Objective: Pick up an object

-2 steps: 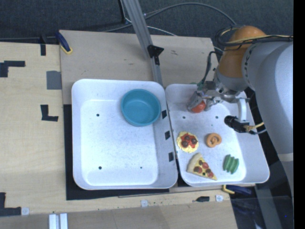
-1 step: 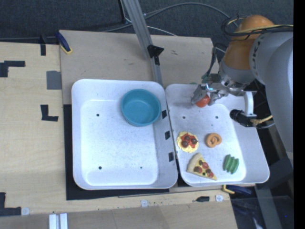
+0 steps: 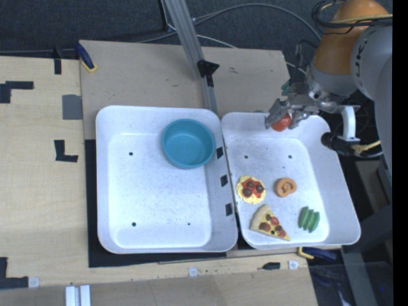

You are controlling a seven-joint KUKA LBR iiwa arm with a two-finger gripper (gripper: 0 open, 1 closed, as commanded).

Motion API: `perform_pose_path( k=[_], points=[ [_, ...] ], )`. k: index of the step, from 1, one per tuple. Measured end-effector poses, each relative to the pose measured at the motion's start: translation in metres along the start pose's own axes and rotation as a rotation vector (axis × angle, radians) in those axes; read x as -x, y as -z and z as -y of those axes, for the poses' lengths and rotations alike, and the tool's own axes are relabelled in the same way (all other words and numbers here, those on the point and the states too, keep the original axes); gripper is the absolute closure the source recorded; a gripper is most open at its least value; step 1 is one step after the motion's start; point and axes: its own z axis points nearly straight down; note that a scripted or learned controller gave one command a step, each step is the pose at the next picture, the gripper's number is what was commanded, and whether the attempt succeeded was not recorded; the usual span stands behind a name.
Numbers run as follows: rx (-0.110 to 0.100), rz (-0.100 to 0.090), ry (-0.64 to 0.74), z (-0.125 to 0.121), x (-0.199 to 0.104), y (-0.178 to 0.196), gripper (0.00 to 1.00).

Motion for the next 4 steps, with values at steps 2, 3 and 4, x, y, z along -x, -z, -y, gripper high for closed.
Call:
perform_pose_path(
  k=[2,3,4],
  points=[
    [-0.006,-0.002,0.003,0.008,-0.057,0.049,1.0],
    [-0.006,-0.002,0.003,0.033,-0.11,0.035,1.0],
    [-0.005,-0.002,0.004,0.049,-0.161,0.04,1.0]
  ],
)
